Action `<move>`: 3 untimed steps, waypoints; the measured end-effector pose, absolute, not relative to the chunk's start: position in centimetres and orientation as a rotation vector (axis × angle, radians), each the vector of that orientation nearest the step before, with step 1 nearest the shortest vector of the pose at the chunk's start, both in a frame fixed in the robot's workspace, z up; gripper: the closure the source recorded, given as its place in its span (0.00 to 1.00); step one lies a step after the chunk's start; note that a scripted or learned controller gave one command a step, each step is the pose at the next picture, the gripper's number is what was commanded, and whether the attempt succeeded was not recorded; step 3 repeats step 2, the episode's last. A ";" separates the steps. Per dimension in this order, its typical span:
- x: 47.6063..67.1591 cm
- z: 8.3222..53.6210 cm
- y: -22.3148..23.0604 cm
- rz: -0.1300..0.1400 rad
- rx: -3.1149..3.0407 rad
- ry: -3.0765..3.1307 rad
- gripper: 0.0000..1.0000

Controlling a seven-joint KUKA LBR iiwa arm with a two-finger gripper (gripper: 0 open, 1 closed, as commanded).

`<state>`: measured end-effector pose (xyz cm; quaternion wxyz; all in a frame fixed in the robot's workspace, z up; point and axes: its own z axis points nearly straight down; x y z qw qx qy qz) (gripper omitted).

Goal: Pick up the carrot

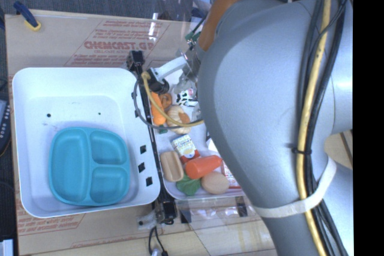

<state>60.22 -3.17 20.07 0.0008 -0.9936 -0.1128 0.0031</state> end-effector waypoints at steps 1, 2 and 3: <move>58.0 18.6 -1.2 0.020 -3.115 -0.379 0.00; 61.7 18.8 -0.6 0.010 -3.108 -0.431 0.00; 61.7 18.8 -0.6 0.010 -3.108 -0.431 0.00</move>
